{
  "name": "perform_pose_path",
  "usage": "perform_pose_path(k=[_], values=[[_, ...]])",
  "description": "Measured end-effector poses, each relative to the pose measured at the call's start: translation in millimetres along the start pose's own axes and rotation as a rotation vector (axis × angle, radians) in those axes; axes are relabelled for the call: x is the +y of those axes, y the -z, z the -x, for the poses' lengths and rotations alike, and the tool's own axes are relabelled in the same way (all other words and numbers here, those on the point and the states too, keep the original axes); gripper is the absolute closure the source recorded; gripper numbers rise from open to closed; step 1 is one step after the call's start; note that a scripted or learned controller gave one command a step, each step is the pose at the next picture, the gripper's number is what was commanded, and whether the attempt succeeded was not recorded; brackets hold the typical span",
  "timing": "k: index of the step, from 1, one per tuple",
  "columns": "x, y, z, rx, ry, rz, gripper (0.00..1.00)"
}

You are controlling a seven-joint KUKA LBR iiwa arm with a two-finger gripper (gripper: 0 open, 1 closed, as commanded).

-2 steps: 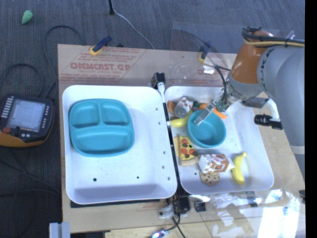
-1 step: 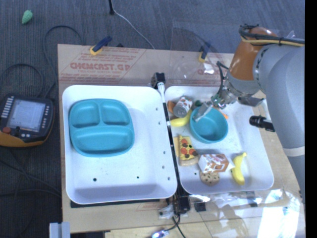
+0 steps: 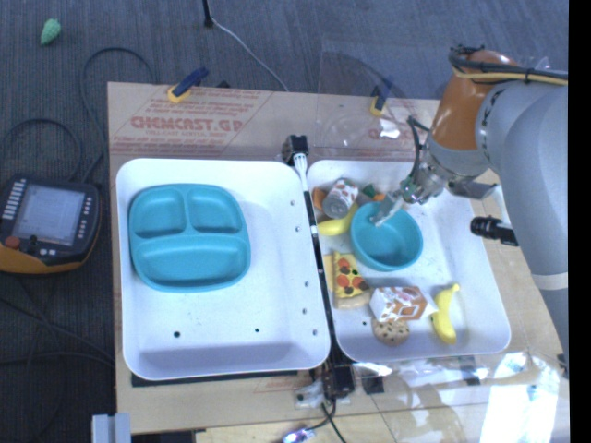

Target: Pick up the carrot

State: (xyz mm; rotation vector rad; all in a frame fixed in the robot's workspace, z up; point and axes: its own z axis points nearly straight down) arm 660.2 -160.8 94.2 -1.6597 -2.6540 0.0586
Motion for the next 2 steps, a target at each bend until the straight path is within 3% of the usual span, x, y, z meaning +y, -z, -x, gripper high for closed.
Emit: perform_pose_path(k=[1,2], values=[[-48,36,-42,0.020,-0.429,0.024,1.00],[-84,87,-131,0.003,-0.128,0.032,1.00]])
